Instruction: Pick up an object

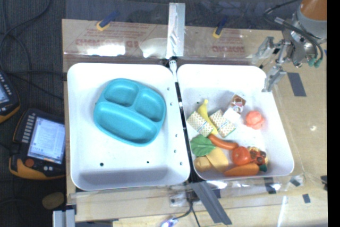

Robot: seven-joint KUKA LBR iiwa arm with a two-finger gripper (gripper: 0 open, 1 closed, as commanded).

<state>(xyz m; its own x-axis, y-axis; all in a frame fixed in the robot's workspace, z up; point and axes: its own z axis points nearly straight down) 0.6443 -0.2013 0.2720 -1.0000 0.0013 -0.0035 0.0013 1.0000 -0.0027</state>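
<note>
The gripper [272,69] hangs above the far right corner of the right bin [212,74], its two fingers spread with nothing between them. Toy food lies heaped in the near half of that bin: a banana [204,111], a pink ball [254,119], a tomato [240,156], a carrot [241,170] and small cartons. The left bin [79,167] holds a blue divided plate [130,110].

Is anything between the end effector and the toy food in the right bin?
Nothing visible. The end effector sits over the right bin's far right corner; bare white floor lies between it and the nearest items, the pink ball and small carton.
</note>
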